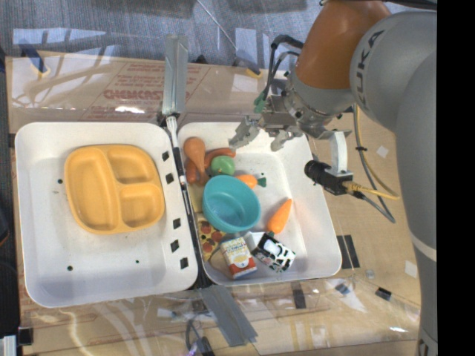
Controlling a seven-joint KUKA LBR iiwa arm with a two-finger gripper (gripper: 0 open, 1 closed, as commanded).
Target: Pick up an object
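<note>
A: Start at the near edge. What sits closest in the right-hand shallow white bin (326, 221)?

B: A small printed carton with an orange label (237, 257), and just beside it a black-and-white toy, maybe a cow or a car (275, 254); I can't tell which. Both are crowded against the near wall, jumbled rather than arranged.

A: And past those?

B: A teal plastic bowl (231, 204), open side up, takes the middle. An orange carrot-shaped toy (280, 215) lies tilted at its right, with a smaller orange piece (249, 180) by its far rim. A green round toy (223, 165) and a brown drumstick-like piece (196, 158) are packed against the divider. Any of these could serve as the object to pick up; all lie in that bin, none lifted.

A: The left bin (30, 199)?

B: It holds a yellow compartment tray (114, 186), lying flat and well apart from the clutter.

A: Where is the arm?

B: It reaches in from the right, its orange band high above the far right corner. The two-finger gripper (262, 133) points down over the far end of the right bin, near the green toy. Its fingers are spread apart, nothing between them. I'd judge it poised to descend, not yet touching anything.
</note>
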